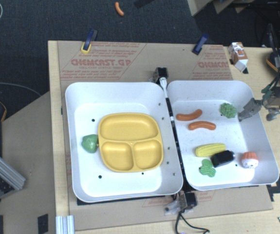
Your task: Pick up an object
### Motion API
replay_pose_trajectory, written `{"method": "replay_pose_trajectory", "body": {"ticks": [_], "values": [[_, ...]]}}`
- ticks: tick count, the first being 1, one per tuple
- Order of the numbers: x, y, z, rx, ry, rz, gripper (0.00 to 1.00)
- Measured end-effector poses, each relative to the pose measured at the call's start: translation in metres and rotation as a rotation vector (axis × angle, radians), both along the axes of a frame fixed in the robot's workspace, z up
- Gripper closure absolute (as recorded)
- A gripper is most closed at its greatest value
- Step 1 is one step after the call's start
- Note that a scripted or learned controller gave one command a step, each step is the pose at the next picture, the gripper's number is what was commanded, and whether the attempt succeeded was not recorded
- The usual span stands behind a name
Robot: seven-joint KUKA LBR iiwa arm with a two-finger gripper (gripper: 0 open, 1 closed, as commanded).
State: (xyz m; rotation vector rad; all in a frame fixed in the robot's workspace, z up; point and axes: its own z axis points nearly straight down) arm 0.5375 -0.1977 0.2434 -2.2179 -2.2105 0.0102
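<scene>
The right bin [259,145] holds several small toy foods: two orange-red sausages [189,115] [202,126], a green broccoli piece [228,110], a yellow corn cob [210,150], a black block [222,158], a small green piece [207,168] and an orange-and-white piece [249,160]. My gripper [250,109] reaches in from the right over the bin's right rim. It hangs just right of the broccoli, and nothing is seen held in it.
The left bin [76,130] carries a yellow divided plate [130,141] with a green toy [89,143] beside its left side. Clamps sit on the cardboard's back edge [88,41] [199,45]. A small box [238,55] lies at the back right.
</scene>
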Motion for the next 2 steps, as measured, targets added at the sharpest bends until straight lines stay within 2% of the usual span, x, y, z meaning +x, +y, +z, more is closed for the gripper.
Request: {"method": "replay_pose_trajectory", "body": {"ticks": [1, 2], "values": [[0.003, 0.0, 0.007, -0.003, -0.013, 0.003, 0.0], [0.001, 0.011, -0.045, 0.0, -0.005, 0.003, 0.0]]}}
